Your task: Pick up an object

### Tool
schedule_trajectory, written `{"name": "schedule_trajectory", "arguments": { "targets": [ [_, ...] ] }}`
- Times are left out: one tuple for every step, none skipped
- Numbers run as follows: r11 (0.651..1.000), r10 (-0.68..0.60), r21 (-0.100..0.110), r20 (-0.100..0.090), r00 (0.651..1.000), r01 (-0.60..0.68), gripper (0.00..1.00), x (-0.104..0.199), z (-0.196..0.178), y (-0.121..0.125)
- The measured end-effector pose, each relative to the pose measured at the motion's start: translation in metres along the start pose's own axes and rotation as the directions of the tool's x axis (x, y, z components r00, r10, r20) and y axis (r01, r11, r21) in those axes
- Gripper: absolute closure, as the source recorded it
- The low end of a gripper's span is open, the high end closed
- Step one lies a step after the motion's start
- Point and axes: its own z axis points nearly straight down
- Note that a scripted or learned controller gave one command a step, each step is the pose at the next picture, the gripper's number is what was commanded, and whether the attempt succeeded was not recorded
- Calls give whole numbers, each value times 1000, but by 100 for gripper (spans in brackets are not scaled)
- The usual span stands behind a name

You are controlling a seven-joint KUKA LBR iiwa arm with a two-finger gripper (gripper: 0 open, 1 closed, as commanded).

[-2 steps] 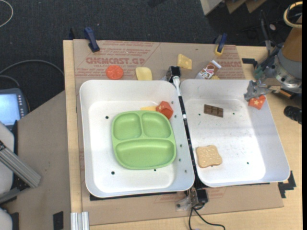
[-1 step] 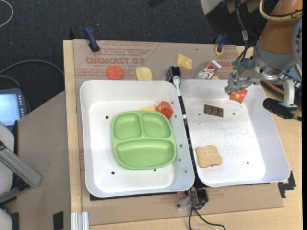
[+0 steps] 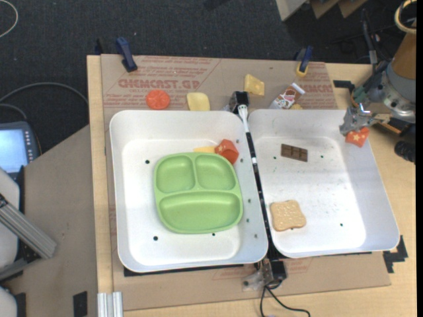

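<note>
Arm enters from the right edge of the view, wrist angled down toward the upper right corner of the right bin (image 3: 370, 197). Gripper (image 3: 357, 129) sits at that bin's far right rim, fingers pointing downward. A small orange-red block with a star mark (image 3: 359, 137) shows between the fingertips, so the gripper is closed on it. The block sits at the rim line of the right bin; whether it is lifted clear or touching cannot be told. It is compact, with no clear long axis.

Inside the right bin: a brown chocolate bar (image 3: 294, 152) lies near the far wall, long axis running left to right across the bin. A toast slice (image 3: 287, 215) lies flat near the bin's near left corner, well apart from the chocolate bar.

Left of the right bin, touching it along a shared rim, is the left bin (image 3: 125, 177). It holds a green divided plate (image 3: 197, 193), lying flat, and a red piece (image 3: 227, 150) just beyond the plate's far right corner, beside a yellow sliver (image 3: 204, 150).

On the counter beyond the right bin: a small packet (image 3: 287, 98), a yellow wedge (image 3: 254, 84), a pale yellow piece (image 3: 198, 101) and an orange disc (image 3: 158, 100), in a loose row running leftward.
</note>
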Motion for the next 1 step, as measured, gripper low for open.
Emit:
{"name": "schedule_trajectory", "arguments": {
  "targets": [
    [1000,-13,2,-8,1000,13,100,88,-14,10]
  ]
}}
